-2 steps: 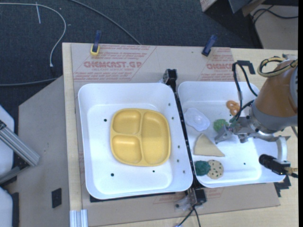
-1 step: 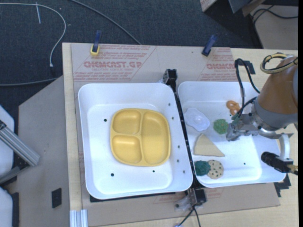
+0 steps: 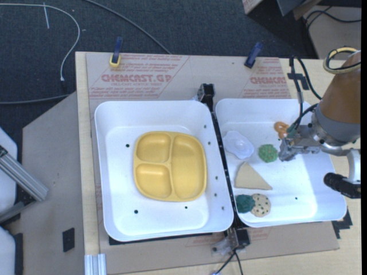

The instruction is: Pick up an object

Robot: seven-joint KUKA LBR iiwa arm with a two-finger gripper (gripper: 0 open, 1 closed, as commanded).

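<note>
A dark blue carpet with a thin white cable [image 3: 63,16] looping across it lies behind a bench topped with brown protective board [image 3: 143,76], which is held at its far edge by two blue clamps [image 3: 117,49]. Two shallow white bins sit side by side on the board. The left bin [image 3: 114,211] holds a yellow divided plate [image 3: 170,166] with three compartments, lying flat near the bin's middle. The right bin [image 3: 321,211] holds the loose items: a clear, rounded plastic piece [image 3: 238,144] near its left wall, a fuzzy green ball [image 3: 267,153] just right of that, a tan wedge [image 3: 250,177] below them, and, toward the near edge, a dark green lump [image 3: 244,203] touching a speckled cookie [image 3: 260,205]. A small orange thing [image 3: 280,128] lies near the far side, partly behind the arm's hardware. The arm [image 3: 343,105] reaches in from the right, its orange band above the grey wrist, and the gripper [image 3: 286,152] hangs low over the right bin, just beside the green ball on its right. The fingertips are small and dark against the clutter, so I cannot tell how they stand, and whether they touch the ball is unclear.
</note>
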